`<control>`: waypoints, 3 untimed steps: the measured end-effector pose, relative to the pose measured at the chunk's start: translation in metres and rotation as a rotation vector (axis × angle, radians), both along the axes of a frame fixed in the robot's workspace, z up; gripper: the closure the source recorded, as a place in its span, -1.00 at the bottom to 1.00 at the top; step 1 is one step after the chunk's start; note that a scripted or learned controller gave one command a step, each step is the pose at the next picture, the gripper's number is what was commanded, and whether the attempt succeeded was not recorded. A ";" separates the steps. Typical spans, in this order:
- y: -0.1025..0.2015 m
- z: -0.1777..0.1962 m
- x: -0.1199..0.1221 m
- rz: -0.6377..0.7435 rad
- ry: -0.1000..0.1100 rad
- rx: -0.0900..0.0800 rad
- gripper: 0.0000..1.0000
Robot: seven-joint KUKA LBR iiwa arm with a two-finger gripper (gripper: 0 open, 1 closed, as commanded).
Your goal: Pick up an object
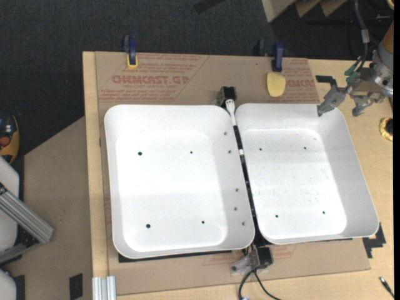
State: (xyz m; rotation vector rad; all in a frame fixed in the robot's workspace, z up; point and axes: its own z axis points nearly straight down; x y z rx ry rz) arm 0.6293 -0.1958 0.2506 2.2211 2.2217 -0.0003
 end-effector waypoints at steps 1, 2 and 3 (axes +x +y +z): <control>0.000 0.011 0.001 0.001 -0.003 -0.002 1.00; -0.013 0.057 -0.021 -0.001 -0.004 -0.002 1.00; -0.029 0.087 -0.056 -0.001 -0.003 -0.002 1.00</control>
